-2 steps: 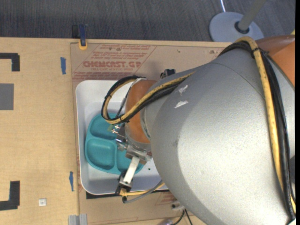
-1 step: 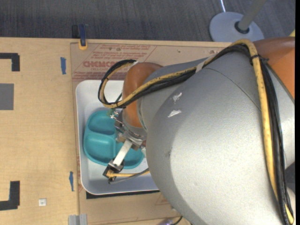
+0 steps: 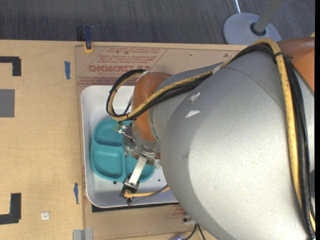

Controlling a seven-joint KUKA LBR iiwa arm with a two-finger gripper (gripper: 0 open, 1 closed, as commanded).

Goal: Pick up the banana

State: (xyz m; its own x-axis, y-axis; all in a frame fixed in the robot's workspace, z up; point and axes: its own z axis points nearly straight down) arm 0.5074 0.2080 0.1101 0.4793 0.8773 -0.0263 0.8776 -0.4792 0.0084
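Note:
My grey arm with its orange band (image 3: 150, 91) reaches in from the right and covers most of the view. It hangs over the left white bin (image 3: 88, 115). The gripper (image 3: 138, 151) sits below the orange band, low over the right side of a teal divided dish (image 3: 107, 153) that lies in this bin. The wrist blocks the view under the gripper. The arm's bulk hides the right part of this bin and everything further right.
The bin rests on a brown cardboard bench top (image 3: 40, 134) with black marks and blue tape tabs (image 3: 67, 70) to the left. A yellow and black cable (image 3: 116, 91) loops over the bin's back. A grey round stand base (image 3: 245, 29) sits on the floor beyond.

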